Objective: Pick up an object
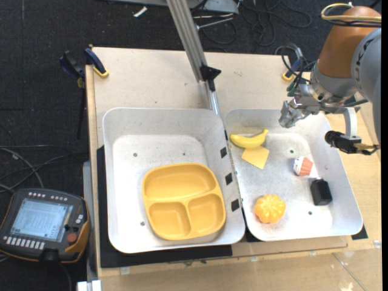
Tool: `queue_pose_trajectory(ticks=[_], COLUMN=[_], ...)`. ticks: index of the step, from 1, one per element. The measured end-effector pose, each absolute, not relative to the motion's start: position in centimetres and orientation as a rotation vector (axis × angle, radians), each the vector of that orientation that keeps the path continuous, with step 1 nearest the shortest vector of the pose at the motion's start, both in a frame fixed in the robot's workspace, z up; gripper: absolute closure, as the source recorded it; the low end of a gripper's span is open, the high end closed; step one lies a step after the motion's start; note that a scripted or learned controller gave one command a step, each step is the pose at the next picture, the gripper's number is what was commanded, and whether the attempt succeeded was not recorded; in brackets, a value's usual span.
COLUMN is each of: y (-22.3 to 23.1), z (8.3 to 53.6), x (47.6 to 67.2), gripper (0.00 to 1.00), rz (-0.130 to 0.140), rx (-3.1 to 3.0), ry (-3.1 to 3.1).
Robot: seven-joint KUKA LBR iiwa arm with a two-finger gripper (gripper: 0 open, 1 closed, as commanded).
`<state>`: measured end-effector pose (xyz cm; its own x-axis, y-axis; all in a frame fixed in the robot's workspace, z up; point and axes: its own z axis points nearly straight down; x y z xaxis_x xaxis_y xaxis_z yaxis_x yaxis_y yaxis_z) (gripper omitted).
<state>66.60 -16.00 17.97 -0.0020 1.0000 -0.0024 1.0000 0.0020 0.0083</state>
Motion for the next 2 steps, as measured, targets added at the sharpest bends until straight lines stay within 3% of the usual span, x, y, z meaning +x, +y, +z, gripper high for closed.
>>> queue_pose_trajectory(ticks=[2], y=[-16.8], z=[29.1], x=[67.6], gripper=[1.00], rz=[0.007], rx=[2.212], ry=[2.220])
